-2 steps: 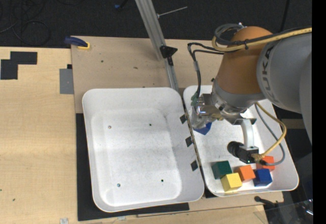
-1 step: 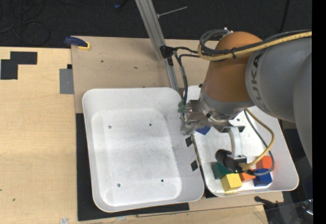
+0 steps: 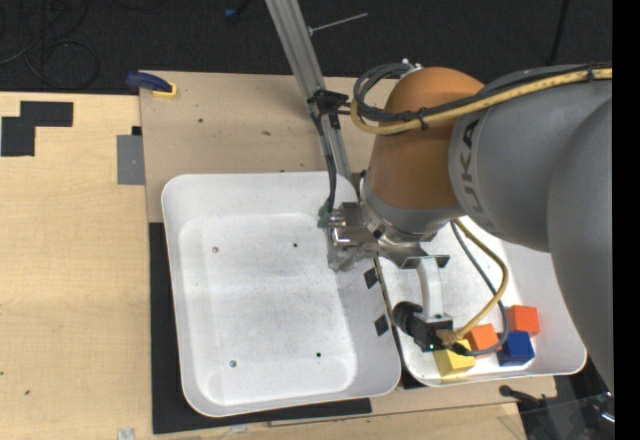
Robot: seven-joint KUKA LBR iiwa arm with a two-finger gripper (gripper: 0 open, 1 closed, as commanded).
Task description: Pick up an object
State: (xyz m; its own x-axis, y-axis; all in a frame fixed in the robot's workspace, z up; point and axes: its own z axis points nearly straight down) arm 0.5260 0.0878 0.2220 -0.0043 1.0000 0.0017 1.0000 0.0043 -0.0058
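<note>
- The grey arm (image 3: pixel 540 168) is nearest the camera. It takes up the right side of the frame and is cut off by the right edge.
- Its orange band (image 3: pixel 420 138) bulges at centre right and hides the wrist parts below it.
- The gripper (image 3: pixel 347 244) shows as a small cluster of metal parts just left of centre, under the band. It is seen from above and partly covered, so I cannot tell whether it is released or clenched. Nothing can be made out in its grasp.
- The right bin (image 3: pixel 560 364) is mostly hidden beneath the arm. Its lower right corner and a strip of its floor are in view.
- Four blocks lie close together in that corner, at the lower right of the frame:
  - an orange block (image 3: pixel 521 320);
  - a smaller orange block (image 3: pixel 483 336) just left of it;
  - a blue block (image 3: pixel 515 348) below them;
  - a yellow block (image 3: pixel 452 361) farthest left, partly covered by the robot's cabling.
- The blocks lie apart from the gripper, below and to its right.
- The left bin (image 3: pixel 190 203) fills the centre left, with a few dark specks on its floor. The gripper hangs over its right edge.
- A metal rail (image 3: pixel 287 23) slants down from the upper centre and disappears behind the gripper.
- A blue and yellow clamp (image 3: pixel 151 83) sits on the upper left edge of the bench (image 3: pixel 240 118).
</note>
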